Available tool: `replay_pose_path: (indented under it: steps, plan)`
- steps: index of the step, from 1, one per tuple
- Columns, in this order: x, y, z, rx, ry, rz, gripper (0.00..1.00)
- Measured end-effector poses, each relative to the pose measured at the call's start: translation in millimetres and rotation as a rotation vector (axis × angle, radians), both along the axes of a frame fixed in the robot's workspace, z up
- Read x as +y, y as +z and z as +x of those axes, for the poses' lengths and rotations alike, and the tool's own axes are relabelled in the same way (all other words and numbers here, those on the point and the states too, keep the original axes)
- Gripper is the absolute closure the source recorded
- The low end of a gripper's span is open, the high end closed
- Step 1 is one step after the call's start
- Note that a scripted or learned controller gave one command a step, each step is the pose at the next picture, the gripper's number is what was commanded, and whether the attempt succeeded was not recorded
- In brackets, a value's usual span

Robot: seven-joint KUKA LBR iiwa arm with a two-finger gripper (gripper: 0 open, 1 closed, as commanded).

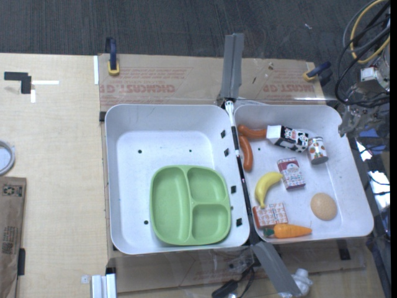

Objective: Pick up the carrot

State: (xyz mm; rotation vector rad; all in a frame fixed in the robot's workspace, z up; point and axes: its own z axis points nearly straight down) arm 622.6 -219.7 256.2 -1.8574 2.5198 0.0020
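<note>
The carrot is orange with a green tip and lies flat along the front wall of the right bin, pointing right. A red snack box touches it from behind. My gripper hangs at the right bin's far right rim, well behind and to the right of the carrot, with nothing seen in it. Part of the arm and its cables stands above it at the frame's right edge.
The right bin also holds a banana, a tan egg-like ball, a red carton, a milk carton, a small can and two sausages. A green divided plate sits in the left bin.
</note>
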Motion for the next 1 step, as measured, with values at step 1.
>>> replay_pose_path:
  steps: [1]
  plan:
    - [36.2, -89.3, -5.9, 0.006, -0.174, -0.004, 1.00]
